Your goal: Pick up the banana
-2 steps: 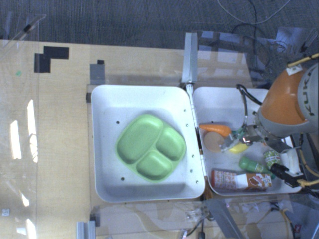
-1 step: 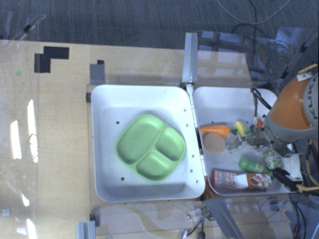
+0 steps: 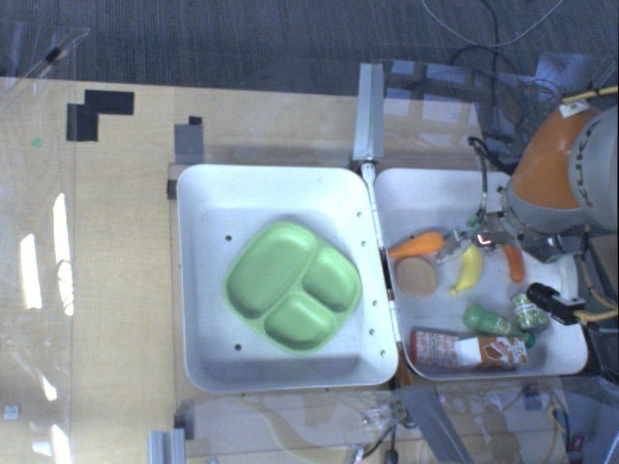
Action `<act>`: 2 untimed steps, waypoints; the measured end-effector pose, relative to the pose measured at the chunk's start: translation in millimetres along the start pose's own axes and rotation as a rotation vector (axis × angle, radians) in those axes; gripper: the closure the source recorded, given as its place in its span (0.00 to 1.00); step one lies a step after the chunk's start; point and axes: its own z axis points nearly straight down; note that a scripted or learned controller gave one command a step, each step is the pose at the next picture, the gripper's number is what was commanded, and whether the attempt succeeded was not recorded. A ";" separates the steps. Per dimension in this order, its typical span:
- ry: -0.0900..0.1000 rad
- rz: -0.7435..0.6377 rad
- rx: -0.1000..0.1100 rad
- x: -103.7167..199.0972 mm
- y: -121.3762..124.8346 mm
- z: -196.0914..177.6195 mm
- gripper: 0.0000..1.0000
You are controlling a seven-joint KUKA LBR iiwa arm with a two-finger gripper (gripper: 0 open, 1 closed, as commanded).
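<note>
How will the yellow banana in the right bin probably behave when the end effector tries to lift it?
The banana looks small and glossy, likely a light, stiff toy, so it should keep its shape. Its curved, smooth surface may slip or pivot between fingers if gripped off-center. It lies close to the round brown item and the carrot, so a push could nudge them.

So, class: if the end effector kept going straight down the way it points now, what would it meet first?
Most likely the banana, lying just under the end effector in the right bin. Depth is hard to judge from above, so the carrot beside it could be touched instead.
</note>
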 end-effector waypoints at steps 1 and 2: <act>-0.001 -0.006 -0.007 1.4 3.1 -12.1 1.00; 0.000 -0.231 0.002 2.9 42.2 2.0 1.00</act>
